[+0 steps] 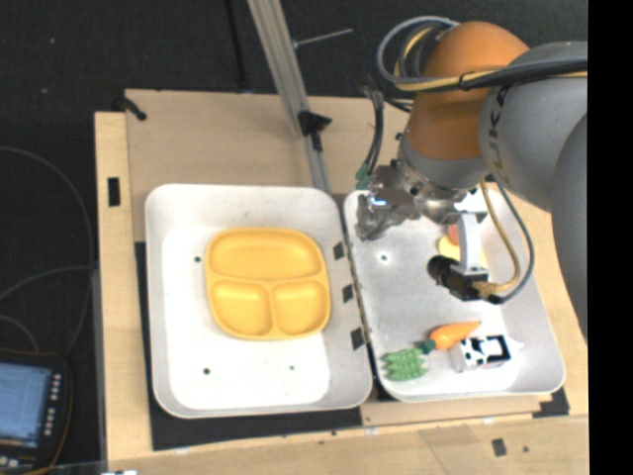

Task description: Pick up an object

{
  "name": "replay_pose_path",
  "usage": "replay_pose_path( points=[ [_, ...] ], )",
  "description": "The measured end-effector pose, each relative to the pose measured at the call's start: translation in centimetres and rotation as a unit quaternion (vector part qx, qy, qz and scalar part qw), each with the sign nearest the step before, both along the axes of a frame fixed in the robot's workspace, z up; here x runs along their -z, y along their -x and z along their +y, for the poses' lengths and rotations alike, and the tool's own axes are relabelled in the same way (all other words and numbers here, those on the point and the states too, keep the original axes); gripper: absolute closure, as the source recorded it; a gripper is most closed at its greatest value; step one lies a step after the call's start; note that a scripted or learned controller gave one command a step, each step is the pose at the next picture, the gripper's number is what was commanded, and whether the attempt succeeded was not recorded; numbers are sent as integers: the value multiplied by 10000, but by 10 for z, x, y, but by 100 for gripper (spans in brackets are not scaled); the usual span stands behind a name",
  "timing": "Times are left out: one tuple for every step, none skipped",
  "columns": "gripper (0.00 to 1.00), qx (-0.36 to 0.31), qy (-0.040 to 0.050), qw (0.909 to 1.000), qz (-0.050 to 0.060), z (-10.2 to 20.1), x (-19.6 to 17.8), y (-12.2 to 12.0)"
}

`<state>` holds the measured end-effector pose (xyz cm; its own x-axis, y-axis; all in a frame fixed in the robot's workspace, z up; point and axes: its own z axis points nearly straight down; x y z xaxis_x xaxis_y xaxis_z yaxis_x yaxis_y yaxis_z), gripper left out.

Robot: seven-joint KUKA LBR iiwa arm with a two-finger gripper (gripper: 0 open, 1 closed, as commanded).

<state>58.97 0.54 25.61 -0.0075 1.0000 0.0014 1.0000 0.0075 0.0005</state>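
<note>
Currently the claw (pixel 370 214) is held low over the top-left corner (as viewed) of the right bin (pixel 396 287), just beside the wall next to the left bin (pixel 163 265). Whether it is wide or narrow cannot be told, and nothing is seen gripped.

Candidate objects are gathered along the near edge of the right bin:
- an orange carrot (pixel 454 333)
- a green leafy piece (pixel 404 366) near its tip (contact not resolved)
- a black-and-white block (pixel 485 350) just beside the carrot

A yellow divided plate (pixel 267 282) is laid flat, compartments up, mid left bin.

Judgement: the pick is not yet made. The claw is placed well apart from the carrot group, so closing at this corner is expected to meet bare bin floor. Both bins are carried on the worktop (pixel 198 137), presumably so that loose objects are kept within reach.
</note>
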Motion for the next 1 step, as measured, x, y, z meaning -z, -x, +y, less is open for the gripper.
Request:
replay_pose_path(
  points=[
    [100,-3,-1,10000,2,56,2,4]
  ],
)
